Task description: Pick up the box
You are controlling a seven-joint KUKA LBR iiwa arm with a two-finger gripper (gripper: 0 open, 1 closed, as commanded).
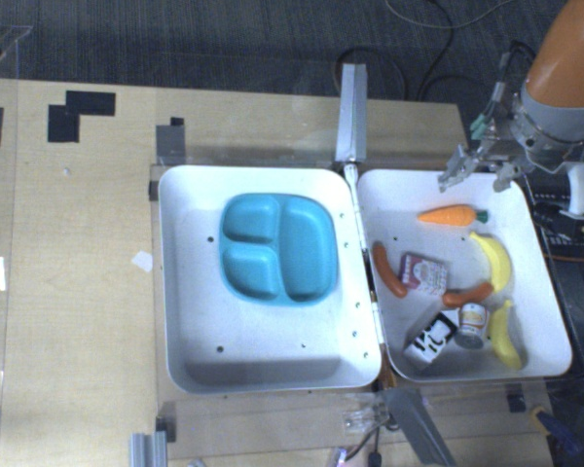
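With the claw point(477, 166) hanging spread and empty over the right bin's point(555, 343) far rim, the box point(424, 273) lies mid-bin, touching a sausage point(389, 270), so a descending claw risks catching that sausage or pushing the box aside.

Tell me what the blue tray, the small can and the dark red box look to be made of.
Blue tray: likely moulded plastic, smooth, softly glossy compartments. Small can: probably metal, pale lid, printed label. Dark red box: seemingly printed cardboard, flat matte faces.
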